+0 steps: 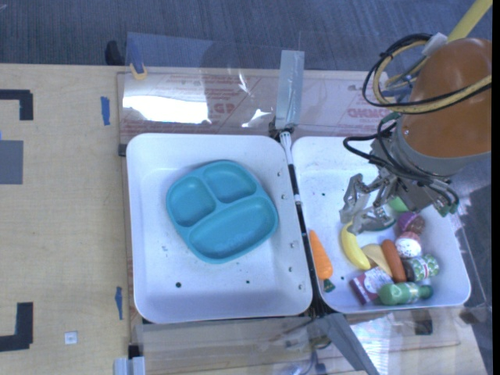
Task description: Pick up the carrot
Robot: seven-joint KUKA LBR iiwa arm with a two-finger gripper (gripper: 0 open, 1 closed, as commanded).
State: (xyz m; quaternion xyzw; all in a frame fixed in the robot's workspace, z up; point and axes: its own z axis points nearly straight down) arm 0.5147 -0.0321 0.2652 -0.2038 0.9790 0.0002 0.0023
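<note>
Looking down at a slant on the bench (55, 209), w/ two white bins side by side: left bin (148, 287) holds a blue plate (223, 209), 3 compartments, sitting a bit rotated near the bin's middle, nothing on it. Right bin (320, 166) holds the toy food, all bunched in its lower-right part. Carrot (320, 256) lies apart from that bunch, at the bin's left wall just beside the divider betw. the bins, orange body running roughly top to bottom, green tip at the lower end. Banana (354, 248) lies right of the carrot, near but not touching it. Further right, a cluster: an orange-red piece (393, 261), a white-and-red round item (408, 248), a purple item (411, 225), a green bottle-like thing (405, 293) at the bottom, plus a few small bits I can't ID. Arm (449, 100) comes in from the right, orange band on top, cables looped over it. Gripper (366, 205) is low over the right bin's middle, above the banana's upper end and up-right of the carrot, well apart from the carrot. Metal fingers (354, 196) look splayed apart, jaws spread w/ nothing pinched betw. them. Behind the bins, a clear plastic sheet (203, 92) and a grey bracket (290, 88) at the divider's top.
</note>
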